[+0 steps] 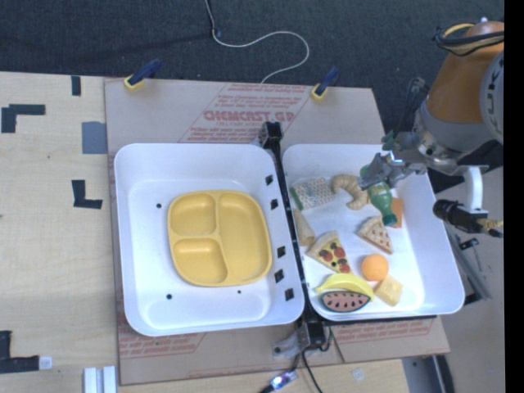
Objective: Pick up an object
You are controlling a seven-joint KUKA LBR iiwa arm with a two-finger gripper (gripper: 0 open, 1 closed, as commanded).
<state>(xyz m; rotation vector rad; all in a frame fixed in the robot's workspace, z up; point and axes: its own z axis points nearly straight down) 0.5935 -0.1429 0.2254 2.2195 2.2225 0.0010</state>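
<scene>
dark carpet [98, 23] behind wooden bench [49, 244], cardboard sheet [237, 117] under two white bins [135, 219], jaws [381, 173] state unclear

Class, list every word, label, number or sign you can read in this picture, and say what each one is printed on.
"CHEMCAST GP", in red capitals, as far as it can be read: on the brown cardboard sheet under the two white bins.
Smaller red lines around that word on the same sheet: too blurred to read.
The toy food pieces and the yellow divided plate carry no readable text.
</scene>
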